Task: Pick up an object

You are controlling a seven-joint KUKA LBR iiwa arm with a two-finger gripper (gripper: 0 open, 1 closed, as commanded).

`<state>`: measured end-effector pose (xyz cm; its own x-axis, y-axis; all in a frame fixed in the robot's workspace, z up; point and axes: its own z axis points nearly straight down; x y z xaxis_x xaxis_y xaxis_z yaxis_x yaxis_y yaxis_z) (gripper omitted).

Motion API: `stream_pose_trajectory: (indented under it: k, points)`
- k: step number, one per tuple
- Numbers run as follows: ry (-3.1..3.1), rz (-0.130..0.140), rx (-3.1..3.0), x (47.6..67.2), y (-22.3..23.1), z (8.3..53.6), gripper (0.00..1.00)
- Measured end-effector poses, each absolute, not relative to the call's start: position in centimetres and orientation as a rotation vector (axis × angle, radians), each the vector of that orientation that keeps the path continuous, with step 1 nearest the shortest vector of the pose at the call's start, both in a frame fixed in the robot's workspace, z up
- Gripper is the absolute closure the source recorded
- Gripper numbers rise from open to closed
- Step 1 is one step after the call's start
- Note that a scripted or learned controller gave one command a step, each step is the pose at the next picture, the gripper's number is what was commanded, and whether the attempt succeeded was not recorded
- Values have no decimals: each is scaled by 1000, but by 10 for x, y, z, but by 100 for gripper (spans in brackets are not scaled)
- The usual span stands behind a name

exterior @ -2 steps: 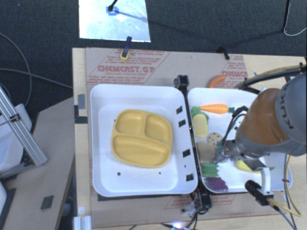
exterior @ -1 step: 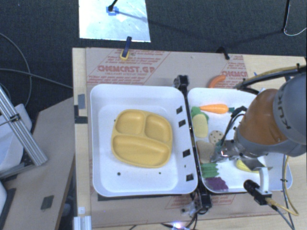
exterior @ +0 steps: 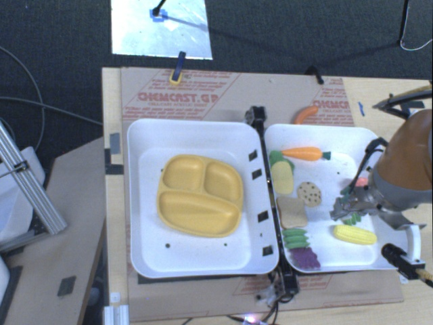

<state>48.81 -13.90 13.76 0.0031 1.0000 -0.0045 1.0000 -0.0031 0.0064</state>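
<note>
- The grey arm (exterior: 406, 161) with its orange band is rising closest to the lens, reaching in from 3 o'clock and hanging over the right white bin (exterior: 338, 138).
- The gripper (exterior: 348, 208) is hovering low over the bin floor toward that bin's 4 o'clock side; it is reading as a dark cluster, so how wide it is standing and whether it is gripping anything cannot be told.
- A yellow corn cob (exterior: 354, 234) is lying just beside the gripper, at its 5 o'clock.
- A small pink piece (exterior: 363, 180) is peeking out near the arm, at the gripper's 1 o'clock.
- A speckled cookie (exterior: 310, 193) is lying at the gripper's 9 o'clock, apart from it.
- A tan bread slice (exterior: 293, 213) is sitting just at the cookie's 7 o'clock.
- A yellow-green fruit (exterior: 281, 177) is resting against the bin's 9 o'clock wall.
- An orange carrot (exterior: 303, 154) is lying crosswise at the bin's 11 o'clock.
- Green pods (exterior: 295, 236) and purple grapes (exterior: 306, 257) are sitting together at the bin's 7 o'clock corner.
- A yellow divided plate (exterior: 200, 195) is sitting in the middle of the left white bin (exterior: 149, 249).
- An orange sausage-like piece (exterior: 306, 114) is lying outside on the cardboard, at 12 o'clock from the right bin.
</note>
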Motion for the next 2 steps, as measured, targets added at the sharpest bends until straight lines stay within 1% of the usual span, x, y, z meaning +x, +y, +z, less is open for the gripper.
stream_pose_trajectory:
  k: [1,2]
  points:
    - [2227,6,2210,536,-107,159,100]
    - [2231,2,2215,485,-54,185,100]
